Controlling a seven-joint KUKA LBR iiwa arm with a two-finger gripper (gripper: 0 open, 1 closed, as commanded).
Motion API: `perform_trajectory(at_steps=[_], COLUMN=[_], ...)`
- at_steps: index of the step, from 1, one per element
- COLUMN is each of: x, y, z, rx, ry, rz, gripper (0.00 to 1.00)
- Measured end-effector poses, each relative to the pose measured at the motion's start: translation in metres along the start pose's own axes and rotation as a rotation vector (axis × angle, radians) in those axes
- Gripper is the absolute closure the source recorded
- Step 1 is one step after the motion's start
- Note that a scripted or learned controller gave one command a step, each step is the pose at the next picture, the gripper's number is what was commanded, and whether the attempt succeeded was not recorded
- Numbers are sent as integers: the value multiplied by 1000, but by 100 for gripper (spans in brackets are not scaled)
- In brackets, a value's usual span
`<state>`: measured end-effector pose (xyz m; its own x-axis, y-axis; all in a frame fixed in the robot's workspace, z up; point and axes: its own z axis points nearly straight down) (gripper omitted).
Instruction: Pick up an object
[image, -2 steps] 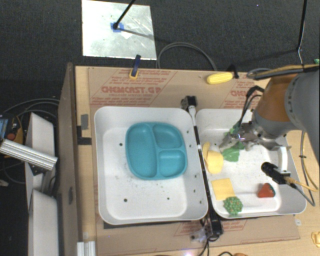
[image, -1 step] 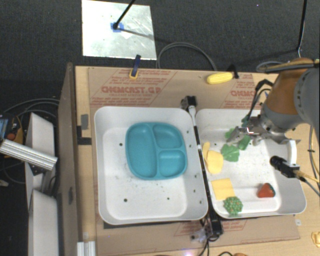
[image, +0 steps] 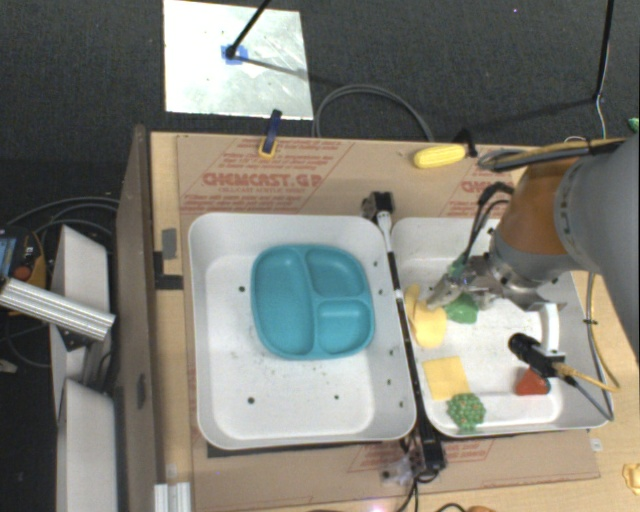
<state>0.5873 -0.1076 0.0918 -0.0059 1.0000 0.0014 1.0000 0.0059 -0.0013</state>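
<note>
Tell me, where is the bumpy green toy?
In the camera view, the bumpy green toy sits at the bottom edge of the right bin, just below the flat yellow square and left of the red piece.

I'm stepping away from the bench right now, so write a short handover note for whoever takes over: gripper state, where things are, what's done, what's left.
Gripper: low in the right white bin, just above a small green piece. Whether it has a grasp cannot be judged.
Also in the right bin: a rounded yellow lump beside the gripper, a flat yellow square, a knobbly green ball and a red block.
Left white bin: a teal divided plate.
Done: the gripper is down among the objects.
Left: nothing looks lifted yet, so the pick is not yet done.
</note>
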Motion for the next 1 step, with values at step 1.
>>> perform_trajectory(at_steps=[1], x=[-52], y=[28], z=[7], rx=[-7], ry=[-4], rz=[5], gripper=[0])
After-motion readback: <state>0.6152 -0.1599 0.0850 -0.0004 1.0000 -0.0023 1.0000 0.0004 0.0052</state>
